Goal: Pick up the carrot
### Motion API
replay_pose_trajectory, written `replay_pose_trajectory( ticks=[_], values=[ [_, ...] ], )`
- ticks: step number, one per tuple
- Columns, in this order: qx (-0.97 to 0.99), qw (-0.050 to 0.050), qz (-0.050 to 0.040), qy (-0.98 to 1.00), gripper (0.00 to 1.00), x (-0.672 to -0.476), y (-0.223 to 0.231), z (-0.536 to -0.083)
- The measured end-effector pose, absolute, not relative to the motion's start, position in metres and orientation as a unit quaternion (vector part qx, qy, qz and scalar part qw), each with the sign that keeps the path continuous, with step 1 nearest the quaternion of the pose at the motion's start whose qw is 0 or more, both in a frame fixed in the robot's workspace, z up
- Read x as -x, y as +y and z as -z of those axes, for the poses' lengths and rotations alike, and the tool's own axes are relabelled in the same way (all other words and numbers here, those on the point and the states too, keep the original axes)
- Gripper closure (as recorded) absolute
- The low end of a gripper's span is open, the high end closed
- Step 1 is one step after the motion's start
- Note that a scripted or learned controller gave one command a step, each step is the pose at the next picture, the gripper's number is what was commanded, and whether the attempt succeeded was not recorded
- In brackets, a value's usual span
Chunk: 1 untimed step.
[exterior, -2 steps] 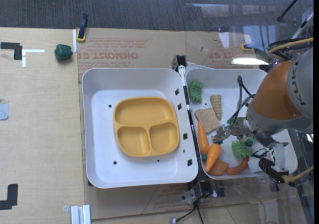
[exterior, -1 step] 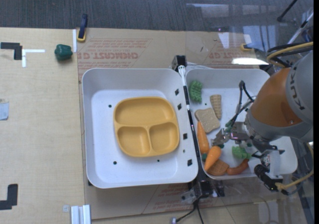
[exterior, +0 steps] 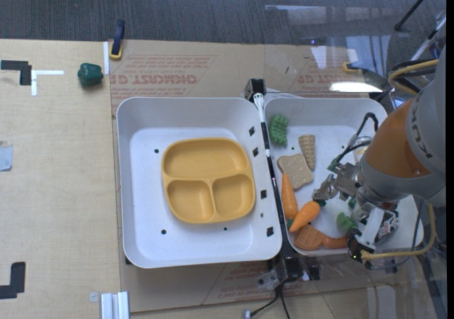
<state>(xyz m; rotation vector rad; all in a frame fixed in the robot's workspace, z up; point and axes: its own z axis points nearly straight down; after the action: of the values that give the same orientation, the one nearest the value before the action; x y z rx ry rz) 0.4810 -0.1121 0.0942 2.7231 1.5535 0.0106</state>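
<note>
The carrot (exterior: 305, 215) is a short orange piece lying slantwise in the right bin (exterior: 333, 108), near its front left. My gripper (exterior: 328, 191) hangs low over the bin just right of and above the carrot's upper end, close to it or touching it. The grey arm with its orange band comes in from the right and hides the bin's right part. A longer orange stick (exterior: 289, 196) lies along the bin's left wall beside the carrot.
The right bin also holds a green piece (exterior: 278, 128), a ridged cracker (exterior: 307, 151), a bread slice (exterior: 295, 171), a flat orange piece (exterior: 316, 239) and a small green item (exterior: 345, 222). A yellow divided plate (exterior: 208, 179) sits in the left bin (exterior: 135, 190). A green object (exterior: 90, 74) lies on the bench.
</note>
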Motion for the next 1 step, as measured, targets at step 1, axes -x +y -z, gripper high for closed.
replay_pose_trajectory(
  ticks=[1],
  values=[
    [-0.923,0.003,-0.0013,0.384,0.0,-0.4836,-0.0986,-0.0933]
  ],
)
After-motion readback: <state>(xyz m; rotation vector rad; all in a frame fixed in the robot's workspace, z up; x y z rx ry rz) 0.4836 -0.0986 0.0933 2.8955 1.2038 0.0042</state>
